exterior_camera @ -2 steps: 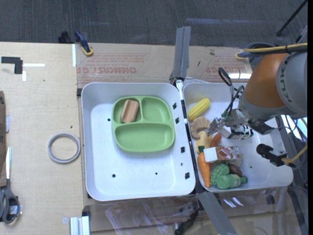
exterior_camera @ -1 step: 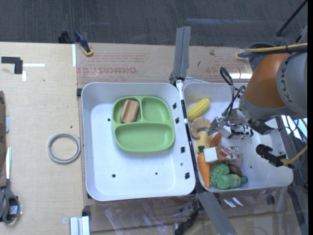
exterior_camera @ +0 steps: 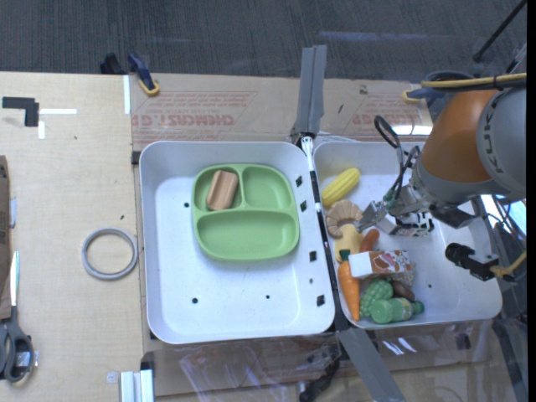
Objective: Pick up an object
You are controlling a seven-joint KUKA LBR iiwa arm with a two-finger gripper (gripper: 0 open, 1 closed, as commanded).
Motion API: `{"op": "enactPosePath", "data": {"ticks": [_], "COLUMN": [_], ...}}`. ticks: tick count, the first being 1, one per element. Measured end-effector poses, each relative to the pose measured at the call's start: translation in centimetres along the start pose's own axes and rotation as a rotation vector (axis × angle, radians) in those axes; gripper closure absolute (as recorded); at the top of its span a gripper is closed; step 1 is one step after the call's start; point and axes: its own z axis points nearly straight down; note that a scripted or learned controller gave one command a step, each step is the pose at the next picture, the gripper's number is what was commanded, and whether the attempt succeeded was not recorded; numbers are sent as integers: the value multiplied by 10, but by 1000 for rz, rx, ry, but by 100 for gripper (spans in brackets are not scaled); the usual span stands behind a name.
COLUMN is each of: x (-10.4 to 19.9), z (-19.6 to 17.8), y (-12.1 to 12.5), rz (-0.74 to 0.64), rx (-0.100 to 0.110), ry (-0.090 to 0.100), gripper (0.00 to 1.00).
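Gripper (exterior_camera: 378, 217) above the right bin (exterior_camera: 469, 296) — finger state cannot be told.
Nearest, the toy corn (exterior_camera: 340, 186) — judged light, rigid, slippery; best grasped across its middle.

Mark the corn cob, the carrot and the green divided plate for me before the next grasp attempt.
corn cob (exterior_camera: 340, 186), camera view, middle of the yellow cob.
carrot (exterior_camera: 348, 291), camera view, middle of the orange body.
green divided plate (exterior_camera: 248, 234), camera view, bare floor of its long lower compartment.

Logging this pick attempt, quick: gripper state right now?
Gripper: low in the right bin beside the toy food pile; open or shut cannot be told, and no object is visibly held.
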Motion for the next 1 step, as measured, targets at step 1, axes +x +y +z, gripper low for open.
{"op": "enactPosePath", "data": {"ticks": [1], "x": [7], "z": [0], "y": [3], "rz": [-27], "rx": [-2], "ry": [-8], "gripper": [0]}}
